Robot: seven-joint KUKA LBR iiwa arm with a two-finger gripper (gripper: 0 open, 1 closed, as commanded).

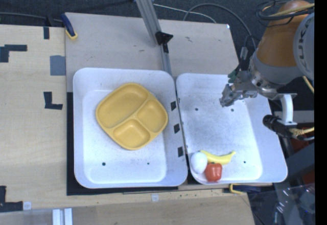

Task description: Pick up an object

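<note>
A yellow banana (220, 157), a white egg-like ball (197, 162) and a red pepper-like piece (214, 171) lie together at the near edge of the right bin (225, 127). My gripper (228, 99) hangs over the far part of that bin, well away from the three items, with nothing seen between its fingers. A yellow divided plate (132, 115) rests in the left bin (87, 167).
A slanted metal pole (148, 6) with a black clamp stands behind the bins. A black fixture (278, 126) sticks out beside the right bin's right rim. Cables run across the dark floor at the back.
</note>
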